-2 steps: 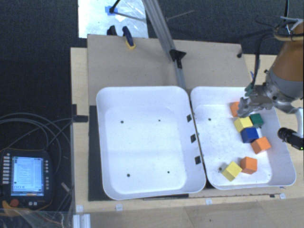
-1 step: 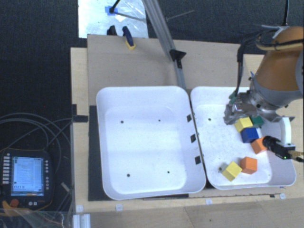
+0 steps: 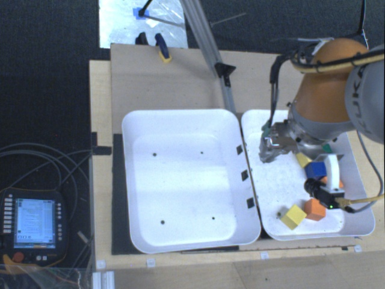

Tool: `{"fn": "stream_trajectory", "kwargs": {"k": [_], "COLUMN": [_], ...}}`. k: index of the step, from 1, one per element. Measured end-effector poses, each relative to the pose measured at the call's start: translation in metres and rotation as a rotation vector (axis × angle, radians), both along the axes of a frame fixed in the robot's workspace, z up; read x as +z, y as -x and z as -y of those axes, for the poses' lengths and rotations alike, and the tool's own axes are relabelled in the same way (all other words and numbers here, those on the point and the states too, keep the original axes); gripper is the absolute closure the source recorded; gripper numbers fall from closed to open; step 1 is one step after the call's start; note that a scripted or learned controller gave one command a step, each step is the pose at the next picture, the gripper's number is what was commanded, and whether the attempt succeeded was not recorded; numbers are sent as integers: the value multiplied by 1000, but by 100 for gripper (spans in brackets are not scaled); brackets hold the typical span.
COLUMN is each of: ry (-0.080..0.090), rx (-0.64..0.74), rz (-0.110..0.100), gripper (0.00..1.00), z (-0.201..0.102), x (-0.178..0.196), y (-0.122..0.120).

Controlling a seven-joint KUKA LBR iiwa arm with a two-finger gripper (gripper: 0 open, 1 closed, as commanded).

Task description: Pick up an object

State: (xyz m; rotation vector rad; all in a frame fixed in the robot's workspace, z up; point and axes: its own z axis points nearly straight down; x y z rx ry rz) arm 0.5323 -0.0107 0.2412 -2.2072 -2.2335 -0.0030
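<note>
My fingers (image 3: pixel 269 149) hang over the right bin (image 3: pixel 264 221), near its left wall; whether they are open or closed I cannot tell. Objects lie in that bin's lower right: yellow block (image 3: pixel 293 217), orange block (image 3: pixel 314 209), blue block (image 3: pixel 315 170). The left bin (image 3: pixel 135 161) sits alongside on the counter (image 3: pixel 162 83).

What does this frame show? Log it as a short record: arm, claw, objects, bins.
arm: reaches in from the right, over the right bin
claw: low over the right bin's upper left part
objects: yellow block, orange block, blue block, all in the right bin
object contact: none seen at the claw
left bin: white, shallow, beside the right bin
</note>
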Motion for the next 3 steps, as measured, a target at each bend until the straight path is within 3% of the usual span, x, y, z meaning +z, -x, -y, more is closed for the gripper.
{"fn": "stream_trajectory", "kwargs": {"k": [2,3], "ry": [0,1], "rx": [-1,-8], "rz": [-1,1], "gripper": [100,0], "z": [-98,-95], "x": [-10,-9], "y": [26,25]}}
